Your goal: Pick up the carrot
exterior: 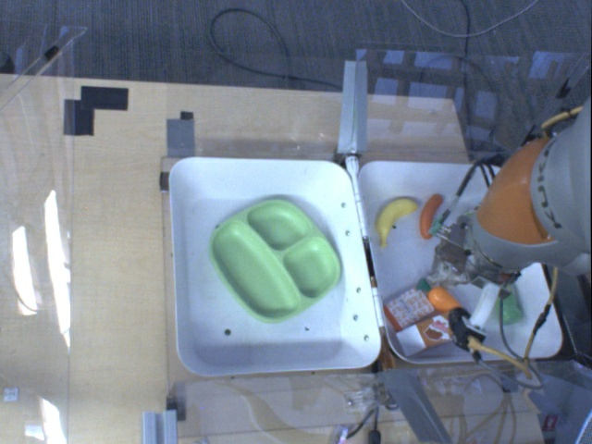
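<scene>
The carrot [431, 215], a short orange-red piece, lies in the right bin [407, 257] just right of a yellow banana [395, 216]. My gripper [450, 277] hangs low over the middle of that bin, below and slightly right of the carrot and apart from it. Directly under the gripper's lower edge sits a rounder bright orange item [443, 300]. The grey wrist and orange band [518, 202] hide part of the bin's right half.
A red and white box [407, 309] lies at the right bin's front left, and a green item [511, 308] sits at its right. The left bin [194, 248] holds a green divided plate [275, 259]. A metal divider [352, 118] separates the bins.
</scene>
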Tool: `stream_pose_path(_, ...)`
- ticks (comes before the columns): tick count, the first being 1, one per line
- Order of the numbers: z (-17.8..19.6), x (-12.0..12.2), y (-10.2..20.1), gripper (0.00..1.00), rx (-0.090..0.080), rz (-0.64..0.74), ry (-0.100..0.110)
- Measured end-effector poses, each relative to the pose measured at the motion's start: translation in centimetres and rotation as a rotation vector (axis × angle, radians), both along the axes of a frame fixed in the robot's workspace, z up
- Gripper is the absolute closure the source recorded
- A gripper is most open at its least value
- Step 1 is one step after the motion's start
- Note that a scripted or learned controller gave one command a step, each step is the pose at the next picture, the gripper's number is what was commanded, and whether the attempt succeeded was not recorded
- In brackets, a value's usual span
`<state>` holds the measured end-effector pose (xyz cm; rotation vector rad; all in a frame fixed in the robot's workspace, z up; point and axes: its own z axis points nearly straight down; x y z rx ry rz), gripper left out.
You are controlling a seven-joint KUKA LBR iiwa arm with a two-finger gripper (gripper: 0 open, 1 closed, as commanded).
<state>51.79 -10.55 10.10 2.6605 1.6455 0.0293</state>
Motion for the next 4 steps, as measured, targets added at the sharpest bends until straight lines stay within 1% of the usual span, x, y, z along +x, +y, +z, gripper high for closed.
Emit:
stream_pose_path(1, 10.8, -1.2, 9.9, 1.0, 0.003, -0.081, 0.018)
stream_pose_path(2, 13.1, -1.6, 1.3, 1.0, 0.0, -0.042, 0.018)
stream_pose_path(3, 13.1, -1.6, 1.3, 0.0, 0.0, -0.041, 0.019)
stream_pose_path(4, 0.1, -1.1, 2.0, 0.0, 0.002, 0.021, 0.022)
